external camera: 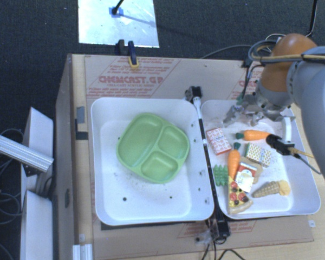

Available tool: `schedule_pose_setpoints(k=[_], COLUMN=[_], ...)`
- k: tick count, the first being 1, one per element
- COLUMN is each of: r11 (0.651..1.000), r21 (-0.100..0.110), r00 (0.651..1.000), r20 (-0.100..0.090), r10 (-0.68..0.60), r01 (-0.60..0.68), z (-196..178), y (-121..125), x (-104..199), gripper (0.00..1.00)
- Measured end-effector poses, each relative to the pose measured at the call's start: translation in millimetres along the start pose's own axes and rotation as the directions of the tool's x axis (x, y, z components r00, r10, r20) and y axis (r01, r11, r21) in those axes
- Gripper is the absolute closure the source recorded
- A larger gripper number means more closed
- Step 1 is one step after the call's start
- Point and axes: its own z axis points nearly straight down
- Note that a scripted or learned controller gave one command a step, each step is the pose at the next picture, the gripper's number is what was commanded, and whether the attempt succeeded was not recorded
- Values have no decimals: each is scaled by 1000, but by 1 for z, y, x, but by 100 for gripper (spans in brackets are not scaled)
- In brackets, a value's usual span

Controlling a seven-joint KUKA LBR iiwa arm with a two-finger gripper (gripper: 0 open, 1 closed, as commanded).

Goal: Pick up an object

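Camera view, near to far: pizza-slice toy (238, 195) and ice-cream cone toy (271, 188) at right white bin's (306, 199) near edge; upright orange carrot toy (233, 163) mid-bin; second carrot (254, 135) lying farther back; green divided plate (153, 147) centred in left bin (111, 199); metal two-finger gripper (244, 112) spread wide, holding nothing, above right bin's far edge.

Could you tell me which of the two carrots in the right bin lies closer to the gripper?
The upper carrot, lying crosswise just below the gripper. The other carrot lies lengthwise further down, beside the green toy.
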Motion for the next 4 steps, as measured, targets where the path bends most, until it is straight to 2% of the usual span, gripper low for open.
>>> schedule_pose_setpoints(k=[1, 3, 4], r11=[1000, 1000, 1000], r21=[0, 1, 0], r00=[1000, 1000, 1000], r20=[0, 0, 1], r10=[1, -3, 1], r01=[-1, 3, -1], z=[0, 0, 0], y=[0, 0, 0], x=[-6, 11, 5], gripper=[0, 0, 0])
